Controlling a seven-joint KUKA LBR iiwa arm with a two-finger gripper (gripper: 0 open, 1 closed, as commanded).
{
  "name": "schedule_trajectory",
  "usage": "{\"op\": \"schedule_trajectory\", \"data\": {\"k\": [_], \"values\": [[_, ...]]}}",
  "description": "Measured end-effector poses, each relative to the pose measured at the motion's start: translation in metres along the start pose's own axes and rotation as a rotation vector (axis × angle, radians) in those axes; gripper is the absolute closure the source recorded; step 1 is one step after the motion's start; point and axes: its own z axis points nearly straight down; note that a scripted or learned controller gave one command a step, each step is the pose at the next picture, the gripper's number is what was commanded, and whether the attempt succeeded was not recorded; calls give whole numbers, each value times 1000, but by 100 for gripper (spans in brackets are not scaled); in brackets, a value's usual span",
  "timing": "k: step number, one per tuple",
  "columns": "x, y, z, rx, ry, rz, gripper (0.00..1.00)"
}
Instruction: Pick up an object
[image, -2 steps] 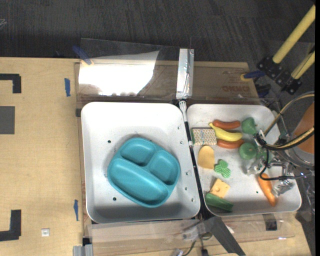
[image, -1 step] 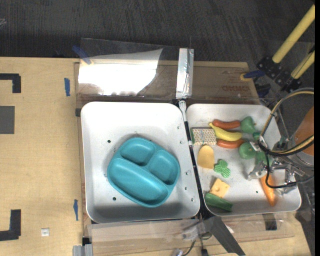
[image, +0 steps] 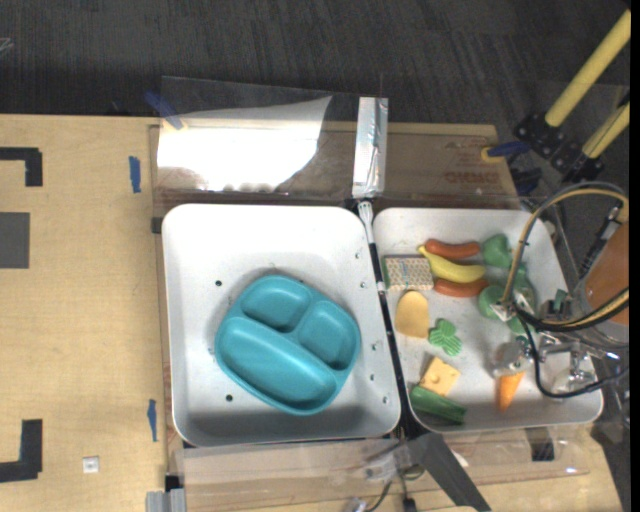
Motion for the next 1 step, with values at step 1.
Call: {"op": "schedule_trajectory", "data": {"k": [1], "values": [[-5, 6, 1, -12, -9, -464, 0]]}}
